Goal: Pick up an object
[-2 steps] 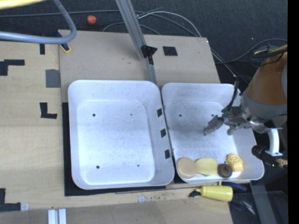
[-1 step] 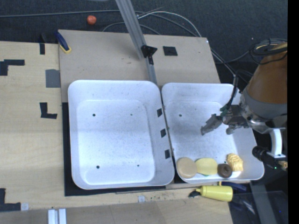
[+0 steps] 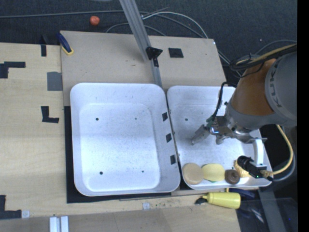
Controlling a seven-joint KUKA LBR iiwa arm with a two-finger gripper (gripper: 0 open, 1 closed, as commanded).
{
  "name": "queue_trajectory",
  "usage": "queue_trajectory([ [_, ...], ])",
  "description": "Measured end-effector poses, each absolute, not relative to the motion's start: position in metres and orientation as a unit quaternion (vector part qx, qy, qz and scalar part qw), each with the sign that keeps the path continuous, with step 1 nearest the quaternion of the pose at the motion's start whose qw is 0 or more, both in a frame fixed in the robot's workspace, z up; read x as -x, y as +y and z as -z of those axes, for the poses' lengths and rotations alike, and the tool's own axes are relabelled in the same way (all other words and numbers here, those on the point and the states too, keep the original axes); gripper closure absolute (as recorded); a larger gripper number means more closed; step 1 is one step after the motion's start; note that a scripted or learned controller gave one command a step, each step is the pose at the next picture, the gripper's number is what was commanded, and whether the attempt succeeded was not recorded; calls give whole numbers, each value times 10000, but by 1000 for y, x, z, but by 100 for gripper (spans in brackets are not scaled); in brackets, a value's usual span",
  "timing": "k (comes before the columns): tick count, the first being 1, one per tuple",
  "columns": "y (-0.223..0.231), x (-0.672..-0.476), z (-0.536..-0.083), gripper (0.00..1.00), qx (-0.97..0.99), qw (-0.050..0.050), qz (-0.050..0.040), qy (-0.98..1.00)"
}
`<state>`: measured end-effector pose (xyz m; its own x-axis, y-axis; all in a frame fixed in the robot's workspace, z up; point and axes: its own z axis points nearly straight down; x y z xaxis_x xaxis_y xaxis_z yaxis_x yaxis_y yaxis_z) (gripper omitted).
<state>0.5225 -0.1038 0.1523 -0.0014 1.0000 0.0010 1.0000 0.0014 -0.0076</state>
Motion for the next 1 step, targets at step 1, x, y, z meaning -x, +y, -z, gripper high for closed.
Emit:
queue_trajectory([
  [1, -99, -517, -263, 0, 6837, -28, 23, -7297],
])
